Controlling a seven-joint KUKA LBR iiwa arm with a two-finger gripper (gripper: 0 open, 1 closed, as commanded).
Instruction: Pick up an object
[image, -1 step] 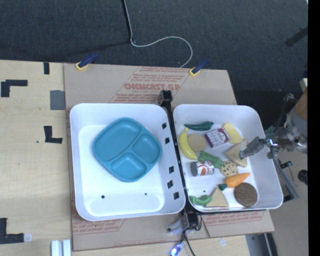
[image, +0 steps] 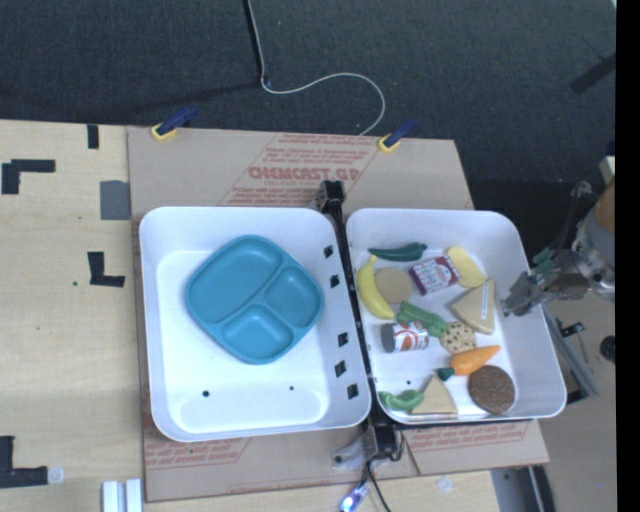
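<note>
My gripper hangs at the right of the frame, just over the right rim of the right bin, with nothing between its parts that I can see; whether my jaws stand open or closed I cannot tell from this angle. The things to pick all lie in that right bin: a banana against the divider, a green pepper near the top, a small purple packet, a lemon-yellow piece, a cheese wedge, a carrot and a brown cookie at the lower right. The left bin carries a blue divided plate, which is no concern of mine.

I judge the cheese wedge the nearest candidate, just beside me. To do this well I should move inward clear of the rim, centre over one item, align across its narrow side and descend straight, avoiding the crowded middle where pieces touch.
</note>
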